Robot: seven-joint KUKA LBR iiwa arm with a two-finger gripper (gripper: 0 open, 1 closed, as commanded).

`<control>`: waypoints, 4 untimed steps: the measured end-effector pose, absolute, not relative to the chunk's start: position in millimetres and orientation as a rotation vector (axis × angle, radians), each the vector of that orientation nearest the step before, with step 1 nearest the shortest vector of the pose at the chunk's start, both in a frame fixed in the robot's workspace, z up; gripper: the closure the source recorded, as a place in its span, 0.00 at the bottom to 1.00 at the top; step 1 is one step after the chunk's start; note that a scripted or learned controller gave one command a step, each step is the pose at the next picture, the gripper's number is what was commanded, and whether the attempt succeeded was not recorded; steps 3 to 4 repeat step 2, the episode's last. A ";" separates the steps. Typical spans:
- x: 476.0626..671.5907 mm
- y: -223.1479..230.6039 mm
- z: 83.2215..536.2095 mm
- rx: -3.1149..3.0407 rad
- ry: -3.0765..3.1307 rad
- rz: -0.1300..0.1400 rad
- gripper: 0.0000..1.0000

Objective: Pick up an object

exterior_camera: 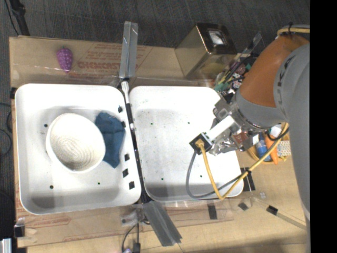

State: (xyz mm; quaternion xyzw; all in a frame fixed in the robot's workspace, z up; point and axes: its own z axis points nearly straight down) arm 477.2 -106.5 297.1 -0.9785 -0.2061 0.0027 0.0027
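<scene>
The bench [47, 62], covered with brown cardboard, carries both bins. The arm [274, 83] comes in from the right of the view and ends over the right-hand part of the right bin [163, 157].

The left bin [31, 194] holds the only things on offer for picking. The larger is a round white woven bowl [76, 141], which looks to be lying mouth down, slightly left of the bin's middle. A crumpled blue cloth [111, 136] touches its right edge. The cloth's long axis runs from the top of the view towards the bottom, close to the wall that the two bins share.

The claw [227, 143] hangs above the right bin, well apart from both things. Its tip is mixed up with wrist parts, so I cannot tell whether it stands apart or together. Nothing can be seen in its hold.

The coming move turns on one relation: both things lie to the claw's left in the view, across the shared wall, at roughly its own height in the picture. The cloth is the nearer of the two, so it is probably the shorter reach. The claw would likely grip best across the cloth's narrow width.

A small purple thing [65, 59] lies on the cardboard beyond the left bin's far corner, outside both bins.
</scene>
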 end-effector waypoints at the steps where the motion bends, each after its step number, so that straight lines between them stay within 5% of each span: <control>1: 477.5 -105.5 305.6 -3.064 -0.658 0.015 1.00; 4: 477.9 -104.6 314.1 -3.058 -0.671 0.022 1.00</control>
